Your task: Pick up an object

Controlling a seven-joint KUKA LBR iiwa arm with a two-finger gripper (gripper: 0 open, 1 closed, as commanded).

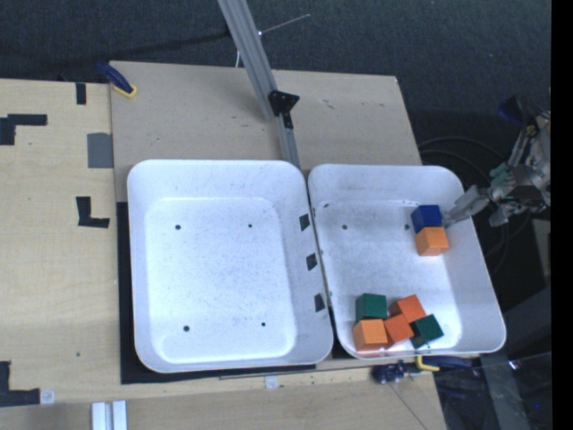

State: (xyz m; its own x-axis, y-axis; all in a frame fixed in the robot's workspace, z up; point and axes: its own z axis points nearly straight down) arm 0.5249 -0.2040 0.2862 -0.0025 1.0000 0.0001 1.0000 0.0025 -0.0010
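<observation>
Two blocks lie near the right wall of the right bin (376,186): a blue block (426,214) and, touching its front, an orange block (432,240). At the bin's front sits a cluster of a green block (371,306), three orange blocks (370,333) (410,308) (397,328) and a dark green block (427,330). My gripper (460,210) reaches over the bin's right rim, its tip just right of the blue block. Nothing shows between its tips.
The left bin (139,240) adjoins the right one. A slanted metal pole (255,52) with a black clamp (283,103) stands behind the bins. A blue and yellow clip (116,79) lies at the bench's far left. Cables hang at the right.
</observation>
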